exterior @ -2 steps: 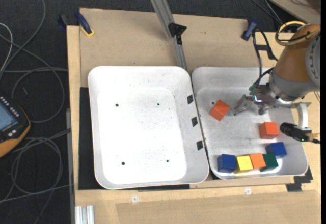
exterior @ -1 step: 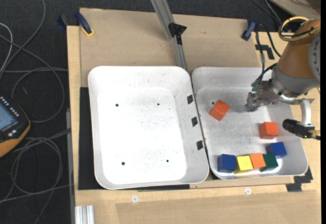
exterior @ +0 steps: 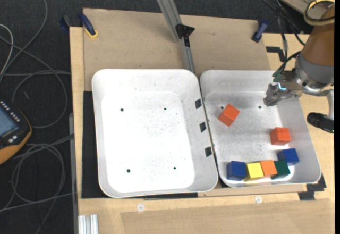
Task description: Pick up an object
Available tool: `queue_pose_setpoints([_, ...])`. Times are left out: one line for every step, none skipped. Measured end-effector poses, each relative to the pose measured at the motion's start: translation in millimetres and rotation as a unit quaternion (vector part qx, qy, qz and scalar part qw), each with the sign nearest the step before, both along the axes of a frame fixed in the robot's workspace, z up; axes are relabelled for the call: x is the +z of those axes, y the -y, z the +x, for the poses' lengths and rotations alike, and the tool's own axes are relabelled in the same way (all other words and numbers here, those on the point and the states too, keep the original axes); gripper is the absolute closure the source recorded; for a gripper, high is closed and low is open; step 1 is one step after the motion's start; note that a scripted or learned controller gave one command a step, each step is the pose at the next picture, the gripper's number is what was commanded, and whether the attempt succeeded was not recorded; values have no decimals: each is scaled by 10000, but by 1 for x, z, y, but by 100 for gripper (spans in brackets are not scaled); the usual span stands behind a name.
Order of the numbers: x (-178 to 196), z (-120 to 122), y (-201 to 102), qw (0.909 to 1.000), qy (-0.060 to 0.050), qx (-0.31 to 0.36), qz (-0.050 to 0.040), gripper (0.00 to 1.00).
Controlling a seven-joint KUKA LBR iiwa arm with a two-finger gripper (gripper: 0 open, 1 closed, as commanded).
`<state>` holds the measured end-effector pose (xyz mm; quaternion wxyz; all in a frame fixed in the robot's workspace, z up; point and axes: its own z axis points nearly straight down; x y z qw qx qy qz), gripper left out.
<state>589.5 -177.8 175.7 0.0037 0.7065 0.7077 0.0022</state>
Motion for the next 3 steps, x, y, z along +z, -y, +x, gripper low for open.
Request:
queue_pose_setpoints([48,-3,7,10000,-4,-5,-2,100])
queue_pose_setpoints([54,-2,7,10000,-25,-2,6,100])
queue_pose_setpoints([53,-7,-39,10000,-50,16,22,100])
